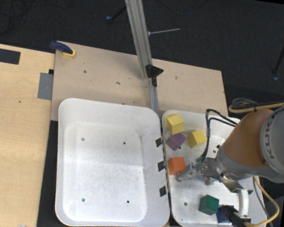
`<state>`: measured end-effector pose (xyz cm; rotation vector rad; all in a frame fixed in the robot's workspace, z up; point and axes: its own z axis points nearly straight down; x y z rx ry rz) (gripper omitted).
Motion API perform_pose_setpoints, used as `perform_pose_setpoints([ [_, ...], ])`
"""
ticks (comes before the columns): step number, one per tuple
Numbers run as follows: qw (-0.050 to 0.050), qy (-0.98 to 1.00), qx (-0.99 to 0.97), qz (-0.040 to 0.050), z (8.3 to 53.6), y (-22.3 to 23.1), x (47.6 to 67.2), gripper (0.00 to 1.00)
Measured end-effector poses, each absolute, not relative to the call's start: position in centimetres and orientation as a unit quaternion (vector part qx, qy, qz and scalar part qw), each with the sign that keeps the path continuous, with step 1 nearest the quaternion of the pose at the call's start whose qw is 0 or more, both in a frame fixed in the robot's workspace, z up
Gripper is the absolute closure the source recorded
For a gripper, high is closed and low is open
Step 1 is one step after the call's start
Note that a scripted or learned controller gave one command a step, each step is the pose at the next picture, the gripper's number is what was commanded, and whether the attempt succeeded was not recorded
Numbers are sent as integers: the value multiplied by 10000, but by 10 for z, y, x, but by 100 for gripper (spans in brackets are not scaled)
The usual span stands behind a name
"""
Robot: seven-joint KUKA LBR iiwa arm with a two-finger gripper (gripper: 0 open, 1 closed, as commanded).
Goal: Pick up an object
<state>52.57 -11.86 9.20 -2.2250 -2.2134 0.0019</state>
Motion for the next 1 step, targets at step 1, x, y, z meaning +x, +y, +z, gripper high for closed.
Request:
perform_pose_setpoints([
  [1, 27, -7024, -7118, 4, 102, -120, 525, 100],
])
